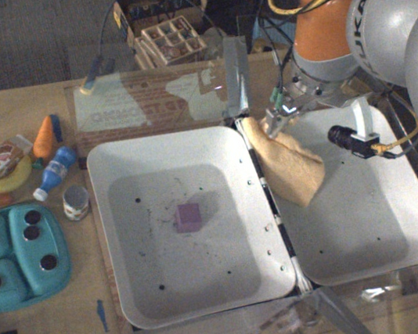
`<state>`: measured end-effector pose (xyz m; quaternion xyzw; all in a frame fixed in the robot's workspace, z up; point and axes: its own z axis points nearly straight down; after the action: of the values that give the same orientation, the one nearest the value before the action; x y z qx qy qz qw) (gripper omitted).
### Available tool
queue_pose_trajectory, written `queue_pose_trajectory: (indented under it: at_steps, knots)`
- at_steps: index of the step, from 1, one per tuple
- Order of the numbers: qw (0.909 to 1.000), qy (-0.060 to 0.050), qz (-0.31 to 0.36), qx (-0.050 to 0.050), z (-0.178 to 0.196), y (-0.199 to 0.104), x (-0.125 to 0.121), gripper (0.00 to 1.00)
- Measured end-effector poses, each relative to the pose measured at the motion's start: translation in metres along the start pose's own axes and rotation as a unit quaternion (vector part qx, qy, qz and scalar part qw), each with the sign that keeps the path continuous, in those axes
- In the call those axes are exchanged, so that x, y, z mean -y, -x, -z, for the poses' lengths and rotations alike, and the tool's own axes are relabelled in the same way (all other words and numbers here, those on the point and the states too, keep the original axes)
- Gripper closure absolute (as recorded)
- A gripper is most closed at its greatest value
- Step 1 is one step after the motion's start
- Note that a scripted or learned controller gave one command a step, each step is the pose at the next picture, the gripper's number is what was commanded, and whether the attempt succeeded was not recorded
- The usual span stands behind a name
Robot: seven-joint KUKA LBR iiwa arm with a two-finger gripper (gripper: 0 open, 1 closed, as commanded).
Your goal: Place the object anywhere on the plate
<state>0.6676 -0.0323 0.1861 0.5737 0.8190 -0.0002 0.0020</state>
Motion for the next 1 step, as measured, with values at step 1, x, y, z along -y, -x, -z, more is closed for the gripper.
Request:
queue_pose_trajectory:
  at_steps: [1]
  knots:
    - [0.9987, 0.001, -0.051, 0.0, 0.1474, -0.0144, -0.0055, 1.0]
